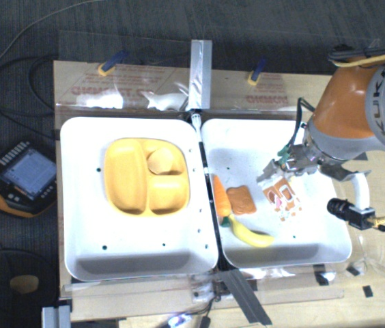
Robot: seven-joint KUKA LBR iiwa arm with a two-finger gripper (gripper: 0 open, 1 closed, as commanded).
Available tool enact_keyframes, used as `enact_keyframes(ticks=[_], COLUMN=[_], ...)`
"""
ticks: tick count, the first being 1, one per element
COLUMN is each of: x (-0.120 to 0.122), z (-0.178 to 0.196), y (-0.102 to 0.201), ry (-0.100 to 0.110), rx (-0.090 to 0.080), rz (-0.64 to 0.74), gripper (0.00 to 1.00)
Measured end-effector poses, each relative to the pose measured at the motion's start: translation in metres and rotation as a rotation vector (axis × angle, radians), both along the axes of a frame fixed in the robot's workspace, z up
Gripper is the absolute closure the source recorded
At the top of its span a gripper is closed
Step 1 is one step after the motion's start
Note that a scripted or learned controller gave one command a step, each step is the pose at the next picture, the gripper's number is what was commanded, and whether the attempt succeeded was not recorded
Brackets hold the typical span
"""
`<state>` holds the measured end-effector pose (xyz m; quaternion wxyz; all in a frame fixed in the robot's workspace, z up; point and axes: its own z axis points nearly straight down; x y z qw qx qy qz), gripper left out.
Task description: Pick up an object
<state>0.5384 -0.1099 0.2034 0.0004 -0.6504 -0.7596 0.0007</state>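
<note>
Right of centre, over the right bin (329, 248), the gripper (282, 195) hangs open and empty, well off the carrot (220, 195), toast (241, 199) and banana (250, 235) at the divider, so closing now grabs air

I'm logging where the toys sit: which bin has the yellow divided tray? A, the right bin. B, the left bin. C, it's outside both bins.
B: the yellow tray lies inside the left bin, while the carrot and banana lie in the right bin.
</note>
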Motion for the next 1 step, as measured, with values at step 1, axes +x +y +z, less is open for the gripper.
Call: enact_keyframes(ticks=[1], x=[0.0133], z=[0.0247], y=[0.0487], ry=[0.002], rx=[-0.001], rz=[-0.237], gripper=[1.0])
